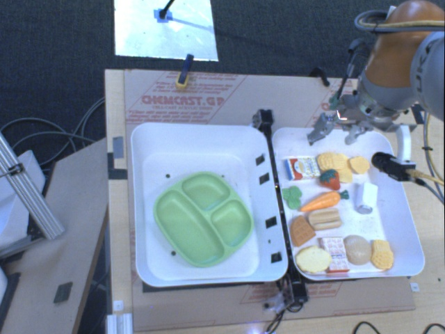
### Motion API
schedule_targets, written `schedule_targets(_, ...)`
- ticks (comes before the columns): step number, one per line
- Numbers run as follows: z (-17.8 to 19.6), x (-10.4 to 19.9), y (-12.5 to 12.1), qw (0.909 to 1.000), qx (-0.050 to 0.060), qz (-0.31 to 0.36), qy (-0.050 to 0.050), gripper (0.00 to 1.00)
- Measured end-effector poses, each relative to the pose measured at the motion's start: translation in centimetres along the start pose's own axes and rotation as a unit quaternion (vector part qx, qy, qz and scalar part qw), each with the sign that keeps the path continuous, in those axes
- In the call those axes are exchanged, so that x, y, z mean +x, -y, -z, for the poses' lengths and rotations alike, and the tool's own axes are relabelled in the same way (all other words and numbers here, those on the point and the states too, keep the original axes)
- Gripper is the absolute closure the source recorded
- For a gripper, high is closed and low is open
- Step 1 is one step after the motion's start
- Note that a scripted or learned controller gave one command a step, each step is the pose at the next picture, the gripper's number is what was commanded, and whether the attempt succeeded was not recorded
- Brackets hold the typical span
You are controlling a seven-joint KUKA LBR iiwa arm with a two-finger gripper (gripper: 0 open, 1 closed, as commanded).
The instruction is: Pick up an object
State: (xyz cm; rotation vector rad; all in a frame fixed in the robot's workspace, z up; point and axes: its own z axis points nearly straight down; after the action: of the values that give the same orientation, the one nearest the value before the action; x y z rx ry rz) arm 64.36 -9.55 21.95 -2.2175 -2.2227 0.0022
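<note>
My gripper [336,132] hangs over the back edge of the right bin [409,223], its two fingers spread apart with nothing between them. Just below it in that bin lie a red-and-white packet [302,167], a yellow waffle piece [332,162] and a small yellow chip [359,164]. Further forward are a red strawberry [330,179], a green broccoli piece [292,197], an orange carrot [321,201], a white cylinder [366,195], a hot dog bun [325,218] and a brown bread slice [302,231].
The left bin [160,145] holds a green divided plate [203,218]. A black divider with clips [272,186] runs between the bins. At the right bin's front lie a pale bun [313,259], a second packet [334,248], a beige potato [357,249] and a yellow cookie [382,254].
</note>
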Motion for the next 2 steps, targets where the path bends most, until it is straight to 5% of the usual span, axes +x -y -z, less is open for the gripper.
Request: schedule_targets(2, -12.3, -0.8, 0.2, 1.0000, 0.000, -0.001, 0.000, 0.00)
